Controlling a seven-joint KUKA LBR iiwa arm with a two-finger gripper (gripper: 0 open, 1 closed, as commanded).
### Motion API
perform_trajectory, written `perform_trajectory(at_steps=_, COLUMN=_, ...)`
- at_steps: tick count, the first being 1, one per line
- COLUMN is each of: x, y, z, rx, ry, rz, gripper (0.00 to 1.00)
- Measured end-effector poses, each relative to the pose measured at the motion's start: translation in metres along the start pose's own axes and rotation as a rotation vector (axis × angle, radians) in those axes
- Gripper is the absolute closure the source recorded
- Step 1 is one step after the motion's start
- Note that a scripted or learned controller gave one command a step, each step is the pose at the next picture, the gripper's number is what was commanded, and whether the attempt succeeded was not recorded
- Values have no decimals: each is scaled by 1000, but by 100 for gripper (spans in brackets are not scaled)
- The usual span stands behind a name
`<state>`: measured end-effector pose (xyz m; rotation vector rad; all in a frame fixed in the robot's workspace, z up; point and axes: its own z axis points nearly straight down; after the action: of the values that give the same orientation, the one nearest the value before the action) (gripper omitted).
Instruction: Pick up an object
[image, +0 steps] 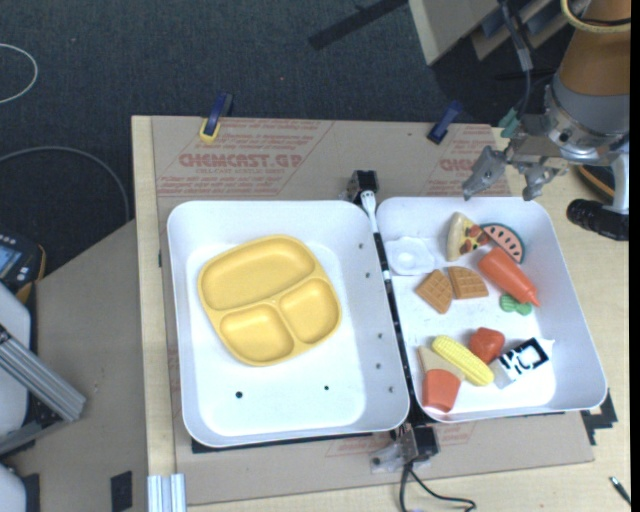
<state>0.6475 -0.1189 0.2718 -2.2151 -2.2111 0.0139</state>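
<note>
The tool (511, 178) hangs over the far edge of the right bin (580, 345), its two fingers spread apart and holding nothing. Toy food lies in that bin. The carrot (508, 276) sits near the far right side. It looks light, hard and a bit slippery, so grab it across its thick middle. The watermelon slice (502, 238) touches it, but there is open room on its right.

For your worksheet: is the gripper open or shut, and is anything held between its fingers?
Open. The gripper hangs above the right bin's far rim, its fingers spread apart, with nothing between them.
</note>
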Motion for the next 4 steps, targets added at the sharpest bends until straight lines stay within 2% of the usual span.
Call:
perform_trajectory(at_steps=1, x=0, y=2, z=-8, rx=-14, ry=-2, rz=-2, gripper=0)
perform_trajectory(at_steps=3, x=-1, y=4, z=119, rx=-8, ry=-1, rz=-2, gripper=0)
perform_trajectory(at_steps=4, x=-10, y=0, z=169, rx=-7, ry=-1, rz=-1, gripper=0)
